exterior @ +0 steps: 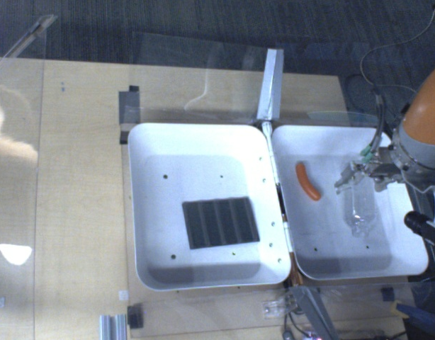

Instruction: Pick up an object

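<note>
Orange sausage-shaped piece (307,180) — lying loose in right bin (324,261), near its left wall. Gripper (359,170) just right of it — jaw state impossible to tell.

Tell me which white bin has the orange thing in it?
The right bin, the one under the hand. A small orange sausage-shaped thing lies near its left wall. The left bin holds a dark ridged rectangle instead.

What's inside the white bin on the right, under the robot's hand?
The right bin holds an orange sausage-shaped object and a clear plastic bottle lying below the hand. The arm covers the bin's right edge, so anything there is hidden.
</note>
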Action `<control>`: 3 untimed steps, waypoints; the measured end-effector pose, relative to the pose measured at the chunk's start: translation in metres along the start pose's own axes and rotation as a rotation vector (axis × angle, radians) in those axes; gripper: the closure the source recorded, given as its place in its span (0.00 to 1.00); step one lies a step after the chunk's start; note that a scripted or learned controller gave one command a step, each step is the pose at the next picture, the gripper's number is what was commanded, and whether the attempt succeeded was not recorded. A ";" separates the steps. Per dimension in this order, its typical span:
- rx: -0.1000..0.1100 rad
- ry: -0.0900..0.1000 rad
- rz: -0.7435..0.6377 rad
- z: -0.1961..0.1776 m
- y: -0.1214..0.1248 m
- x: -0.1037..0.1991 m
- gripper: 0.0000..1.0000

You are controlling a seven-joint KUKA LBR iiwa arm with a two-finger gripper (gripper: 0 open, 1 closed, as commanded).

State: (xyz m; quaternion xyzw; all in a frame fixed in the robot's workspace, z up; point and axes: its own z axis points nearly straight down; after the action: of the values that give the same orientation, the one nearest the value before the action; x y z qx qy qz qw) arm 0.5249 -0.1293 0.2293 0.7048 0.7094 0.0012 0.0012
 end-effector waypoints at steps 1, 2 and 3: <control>0.002 0.000 0.098 0.111 0.054 0.015 0.00; -0.007 0.000 0.031 0.141 0.107 0.044 0.00; -0.015 0.001 0.027 0.128 0.110 0.046 1.00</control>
State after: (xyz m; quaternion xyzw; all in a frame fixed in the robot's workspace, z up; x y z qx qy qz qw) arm 0.6349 -0.0827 0.1015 0.7144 0.6996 0.0069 0.0062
